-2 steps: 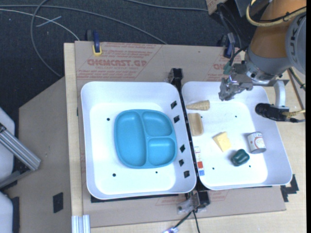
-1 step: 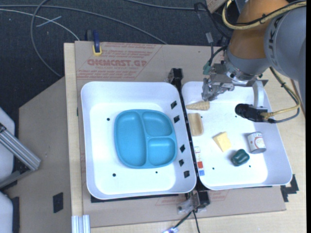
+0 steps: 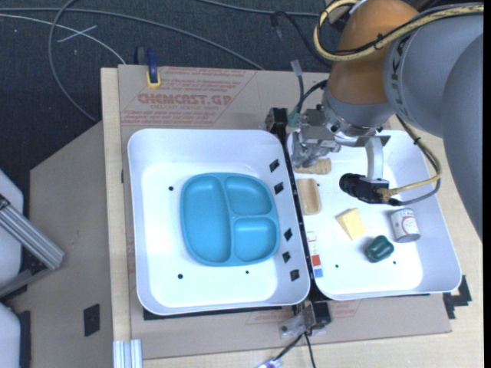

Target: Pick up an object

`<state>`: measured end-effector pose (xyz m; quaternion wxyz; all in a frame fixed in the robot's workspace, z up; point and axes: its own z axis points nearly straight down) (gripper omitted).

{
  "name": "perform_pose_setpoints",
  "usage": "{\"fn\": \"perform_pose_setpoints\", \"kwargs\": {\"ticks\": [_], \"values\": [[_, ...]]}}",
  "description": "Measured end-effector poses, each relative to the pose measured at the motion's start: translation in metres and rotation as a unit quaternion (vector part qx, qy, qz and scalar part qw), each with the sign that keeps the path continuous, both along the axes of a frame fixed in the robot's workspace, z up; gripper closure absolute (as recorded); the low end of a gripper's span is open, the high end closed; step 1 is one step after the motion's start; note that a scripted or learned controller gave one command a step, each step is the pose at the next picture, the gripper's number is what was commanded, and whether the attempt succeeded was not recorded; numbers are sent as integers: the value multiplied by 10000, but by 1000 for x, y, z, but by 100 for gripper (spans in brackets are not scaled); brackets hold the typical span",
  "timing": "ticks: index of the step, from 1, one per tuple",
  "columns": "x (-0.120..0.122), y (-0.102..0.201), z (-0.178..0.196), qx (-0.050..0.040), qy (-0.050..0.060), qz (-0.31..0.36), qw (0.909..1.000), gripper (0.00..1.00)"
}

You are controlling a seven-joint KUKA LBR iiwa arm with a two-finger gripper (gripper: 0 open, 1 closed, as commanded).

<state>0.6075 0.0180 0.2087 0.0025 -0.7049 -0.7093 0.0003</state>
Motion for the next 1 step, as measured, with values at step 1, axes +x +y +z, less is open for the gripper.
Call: {"fn": "perform_pose_setpoints", "kwargs": {"ticks": [1], "values": [[-6, 50, -4, -1, -2, -1, 10000, 100]]}}
